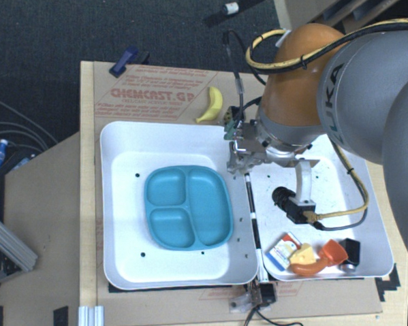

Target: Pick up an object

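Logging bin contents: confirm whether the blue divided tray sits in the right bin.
No, the blue divided tray lies in the left bin, apart from the gripper.

1. There is one camera view, fixed above the bench (pixel 160 88) and looking down on it at a slant.
2. It faces the two white bins side by side: the left bin (pixel 114 188) lies near the middle of the frame, and the right bin (pixel 373 260) runs toward the right edge.
3. The bench's far edge sits toward the top of the frame and its near edge toward the bottom, with dark floor (pixel 61 22) beyond the far edge.
4. The arm (pixel 345 78) enters from the upper right. It stands closer to the lens than the bins do, so it looms large and covers much of the right bin.
5. The camera is near enough to frame both bins almost whole, along with a margin of bench around them.
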{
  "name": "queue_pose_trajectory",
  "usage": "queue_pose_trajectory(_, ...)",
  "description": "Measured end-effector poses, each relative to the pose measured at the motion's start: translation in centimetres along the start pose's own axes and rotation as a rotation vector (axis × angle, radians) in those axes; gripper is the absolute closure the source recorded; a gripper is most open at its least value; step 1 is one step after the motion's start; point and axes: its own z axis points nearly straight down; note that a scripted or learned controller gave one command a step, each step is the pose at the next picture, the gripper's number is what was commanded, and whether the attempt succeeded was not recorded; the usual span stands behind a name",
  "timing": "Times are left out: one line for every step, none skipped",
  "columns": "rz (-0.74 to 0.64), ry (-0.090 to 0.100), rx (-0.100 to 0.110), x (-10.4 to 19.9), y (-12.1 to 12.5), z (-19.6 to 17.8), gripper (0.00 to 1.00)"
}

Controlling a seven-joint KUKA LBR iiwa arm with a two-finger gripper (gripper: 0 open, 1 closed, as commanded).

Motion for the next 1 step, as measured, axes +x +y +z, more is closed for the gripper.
queue_pose_trajectory(0.001, -0.001, 0.005, 6.44, -5.17, 0.9, 1.0)
